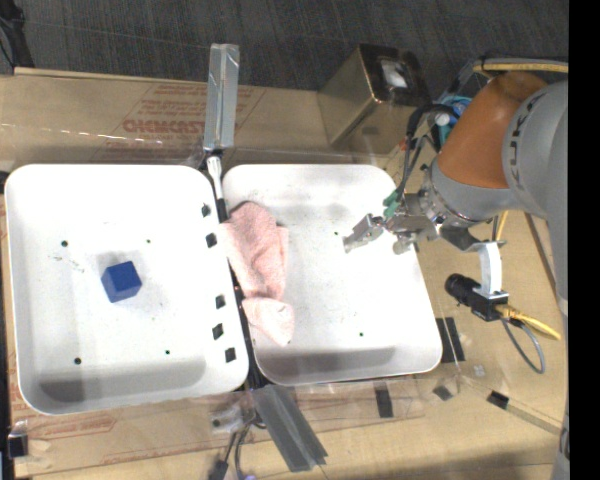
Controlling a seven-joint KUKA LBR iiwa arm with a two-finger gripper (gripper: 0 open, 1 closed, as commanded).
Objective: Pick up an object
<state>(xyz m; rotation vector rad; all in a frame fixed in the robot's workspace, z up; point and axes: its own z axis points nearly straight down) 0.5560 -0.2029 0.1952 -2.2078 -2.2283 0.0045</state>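
While the gripper (378, 233) hangs over the right bin (380, 353) near its right wall, fingers parted and holding nothing, the pink cloth (258, 268) lies bunched against that bin's left wall, and a blue block (122, 280) sits well apart in the left bin (40, 368).

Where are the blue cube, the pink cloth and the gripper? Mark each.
blue cube (122, 280): camera view, top face.
pink cloth (257, 253): camera view, middle of the upper fold.
gripper (363, 234): camera view, between the fingertips.
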